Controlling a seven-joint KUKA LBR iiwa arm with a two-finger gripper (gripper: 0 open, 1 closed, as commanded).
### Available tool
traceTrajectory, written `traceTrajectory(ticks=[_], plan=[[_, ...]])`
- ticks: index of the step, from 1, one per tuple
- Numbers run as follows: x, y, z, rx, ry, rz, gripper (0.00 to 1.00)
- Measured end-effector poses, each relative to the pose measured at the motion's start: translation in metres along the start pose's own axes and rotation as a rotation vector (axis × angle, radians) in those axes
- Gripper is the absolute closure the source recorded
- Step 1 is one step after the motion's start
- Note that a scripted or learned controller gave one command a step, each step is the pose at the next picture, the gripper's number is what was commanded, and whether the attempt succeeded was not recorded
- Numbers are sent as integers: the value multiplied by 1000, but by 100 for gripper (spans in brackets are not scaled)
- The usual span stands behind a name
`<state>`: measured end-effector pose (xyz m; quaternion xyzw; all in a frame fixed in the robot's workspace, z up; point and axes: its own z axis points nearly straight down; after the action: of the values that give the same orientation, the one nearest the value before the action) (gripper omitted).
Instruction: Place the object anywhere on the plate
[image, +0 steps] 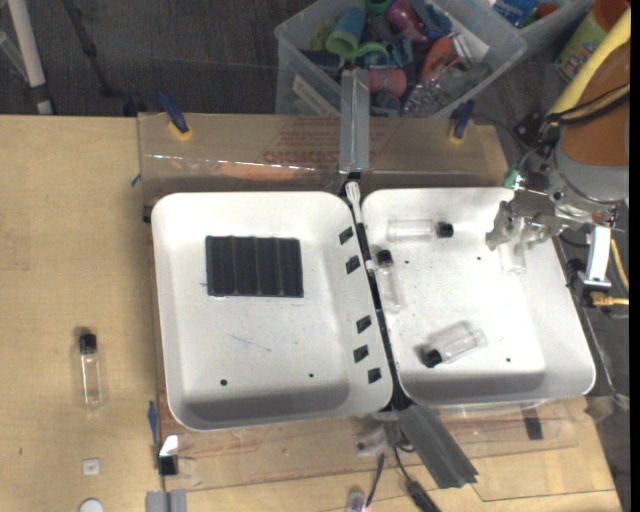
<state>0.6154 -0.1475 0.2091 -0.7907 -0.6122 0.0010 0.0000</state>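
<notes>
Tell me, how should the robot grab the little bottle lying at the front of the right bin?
Probably across the clear middle of the vial, coming straight down. It lies flat and slanted, black cap toward the bin's front left, so the fingers should straddle its narrow width, clear of the cap.

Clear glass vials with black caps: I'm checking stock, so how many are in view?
4. In the right bin: one clear glass vial near the back, one along the divider, one near the front. One lies on the bench, left. The arm may hide more.

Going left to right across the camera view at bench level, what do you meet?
Vial lying on the bench → black plate in the left bin → vial by the divider → vial in the right bin's front → gripper.
</notes>
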Motion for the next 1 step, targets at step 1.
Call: traceTrajectory(ticks=[1], plan=[[70,-48,-173,-2,1,26,100]])
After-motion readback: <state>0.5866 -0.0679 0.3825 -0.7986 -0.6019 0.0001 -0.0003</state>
